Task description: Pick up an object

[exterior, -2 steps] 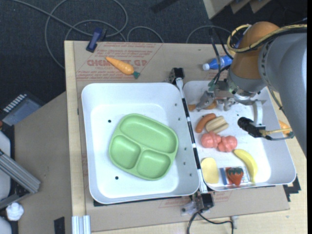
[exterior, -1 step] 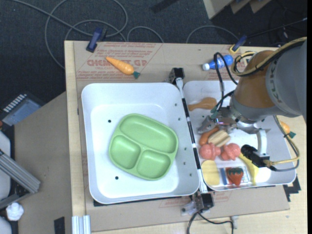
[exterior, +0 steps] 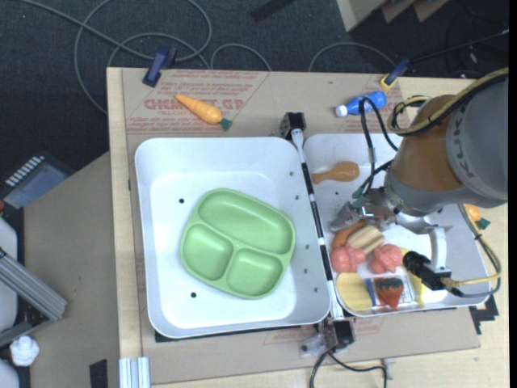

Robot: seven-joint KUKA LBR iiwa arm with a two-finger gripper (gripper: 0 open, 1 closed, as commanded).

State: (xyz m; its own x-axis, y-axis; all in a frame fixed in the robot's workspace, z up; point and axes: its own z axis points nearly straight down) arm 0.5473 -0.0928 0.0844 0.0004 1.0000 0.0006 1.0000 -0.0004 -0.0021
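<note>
While the arm (exterior: 452,148) reaches in from the right of the frame, its gripper (exterior: 361,214) sits low over the right bin (exterior: 323,148), at that bin's middle left. Can't tell how the jaws stand, the wrist covers them. Just below the gripper is a hot dog (exterior: 361,235), touching or nearly touching it. Under that, two pink lumps: left one (exterior: 347,258), right one (exterior: 386,257), side by side. Lower still, a yellow plate (exterior: 349,291) with a strawberry (exterior: 390,290) on it, at the bin's lower edge. A tan drumstick (exterior: 337,171) lies in the bin's upper left, apart from the gripper. Nothing is seen pinched.

Left bin (exterior: 153,168) holds a green tray (exterior: 236,242) with three compartments, centre of that bin. On the bench (exterior: 121,217) above the left bin lies a carrot (exterior: 200,109). A blue-white bottle (exterior: 360,104) lies above the right bin, upper right of the frame.
</note>
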